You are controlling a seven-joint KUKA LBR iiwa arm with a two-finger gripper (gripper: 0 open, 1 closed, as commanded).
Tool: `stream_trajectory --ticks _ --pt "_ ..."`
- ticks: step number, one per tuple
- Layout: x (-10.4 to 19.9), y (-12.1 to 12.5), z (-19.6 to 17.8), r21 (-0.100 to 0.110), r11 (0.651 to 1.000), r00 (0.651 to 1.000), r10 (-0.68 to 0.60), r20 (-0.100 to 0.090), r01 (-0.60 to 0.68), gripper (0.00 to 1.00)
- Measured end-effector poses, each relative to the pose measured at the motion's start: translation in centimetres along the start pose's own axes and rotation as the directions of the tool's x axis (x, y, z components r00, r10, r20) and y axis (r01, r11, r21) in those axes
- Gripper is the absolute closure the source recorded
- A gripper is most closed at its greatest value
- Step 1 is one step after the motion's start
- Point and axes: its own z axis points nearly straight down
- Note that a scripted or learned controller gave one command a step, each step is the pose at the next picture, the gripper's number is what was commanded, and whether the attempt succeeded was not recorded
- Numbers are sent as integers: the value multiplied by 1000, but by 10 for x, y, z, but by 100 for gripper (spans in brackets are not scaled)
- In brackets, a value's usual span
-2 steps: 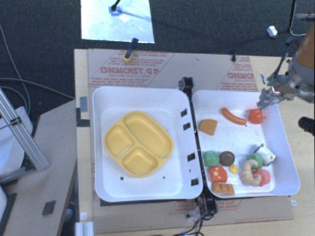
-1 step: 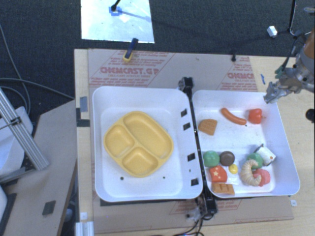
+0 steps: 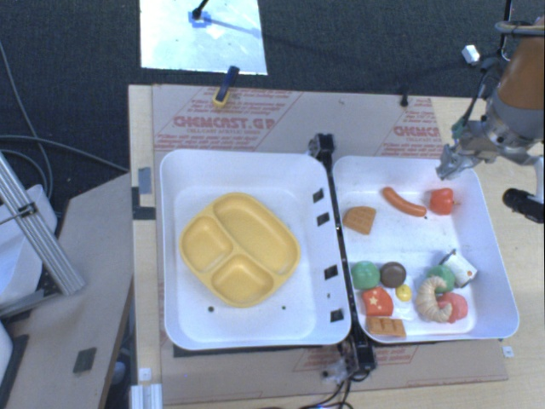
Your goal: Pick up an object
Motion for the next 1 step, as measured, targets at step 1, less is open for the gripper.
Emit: stream_trajectory --ticks 1 --pt "-24 19 -42 -7 1000 1000 1 3 -1 100"
